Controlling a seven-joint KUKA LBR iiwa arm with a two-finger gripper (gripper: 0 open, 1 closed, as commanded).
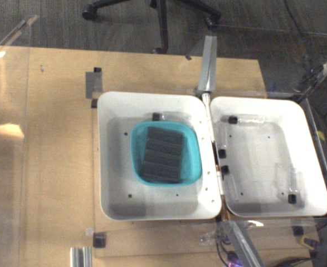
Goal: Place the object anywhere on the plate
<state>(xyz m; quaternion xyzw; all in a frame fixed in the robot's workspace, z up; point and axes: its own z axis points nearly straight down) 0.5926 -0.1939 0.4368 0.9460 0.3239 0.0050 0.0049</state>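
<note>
A: Okay, near edge first, quick.

B: Wooden bench (40, 166). A small dark block (98, 239) sits near-left on it, with a metal piece (81, 256) just beside it at the frame's edge. Near-right there is a tangle of cables (233, 256).

A: Bins?

B: Two white ones side by side, meeting along the middle: left bin (110, 199) and right bin (313, 204).

A: Plate?

B: The teal plate (194, 160) lies flat on the left bin's floor, roughly central, a bit toward the far wall.

A: And the task's thing?

B: The ribbed block (163, 154) is dark grey and lies flat on the teal plate, wholly inside its rim. Its long side runs near to far, slightly tilted. Nothing else touches it.

A: Right bin?

B: One dark fitting (291, 198) is at its near-right corner and another one (232, 119) is at its far-left. Something clear lies by each, too faint to name.

A: Pincer state?

B: Cannot tell, open or closed.

A: Far side?

B: A grey metal bracket (207, 65) runs away from where the bins meet. A second dark block (96, 71) sits just beyond the left bin's far-left corner. Past the bench there is grey carpet (52, 10) and a black chair base (160, 15).
</note>
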